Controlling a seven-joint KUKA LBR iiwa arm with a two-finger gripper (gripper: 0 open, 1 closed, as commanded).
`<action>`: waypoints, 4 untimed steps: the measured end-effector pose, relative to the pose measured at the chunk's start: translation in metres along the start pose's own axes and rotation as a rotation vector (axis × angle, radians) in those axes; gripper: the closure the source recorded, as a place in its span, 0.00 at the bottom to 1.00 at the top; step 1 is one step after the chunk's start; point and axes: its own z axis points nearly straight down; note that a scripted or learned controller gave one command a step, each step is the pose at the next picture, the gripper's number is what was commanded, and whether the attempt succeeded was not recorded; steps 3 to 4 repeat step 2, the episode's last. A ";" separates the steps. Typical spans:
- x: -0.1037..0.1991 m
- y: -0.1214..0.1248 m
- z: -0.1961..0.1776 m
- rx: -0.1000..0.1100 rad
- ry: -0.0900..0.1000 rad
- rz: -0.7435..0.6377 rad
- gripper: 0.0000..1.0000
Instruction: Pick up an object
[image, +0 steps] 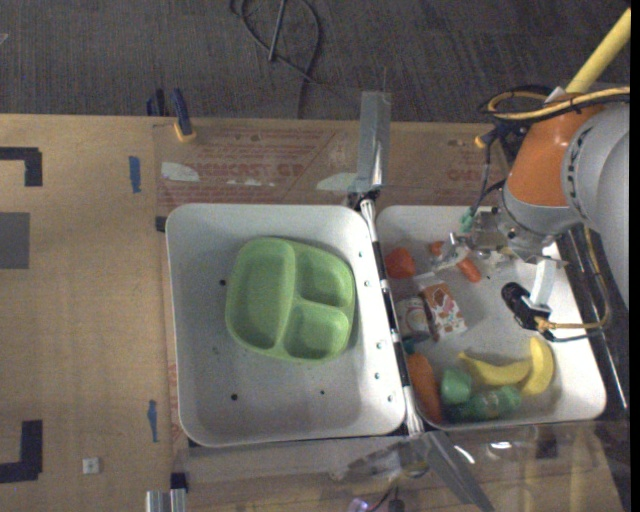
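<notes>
Camera view: pincer (470, 243) hovers low over right bin (585, 400), near tomato (400, 263).

green tray (290, 298) – yellow banana (505, 369)

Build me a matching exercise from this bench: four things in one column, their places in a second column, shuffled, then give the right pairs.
Things:
1. green divided plate
2. banana
3. carrot
4. tomato

Places:
A. right bin, along its left wall near the front corner
B. middle of the left bin
C. right bin, upper left, close to the divider
D. right bin, front right area

Pairs: 1-B, 2-D, 3-A, 4-C
</notes>
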 end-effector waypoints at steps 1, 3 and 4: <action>0.001 0.000 -0.010 0.002 -0.001 -0.002 1.00; 0.024 0.030 -0.122 -0.004 -0.001 -0.010 1.00; 0.024 0.030 -0.122 -0.004 -0.001 -0.010 1.00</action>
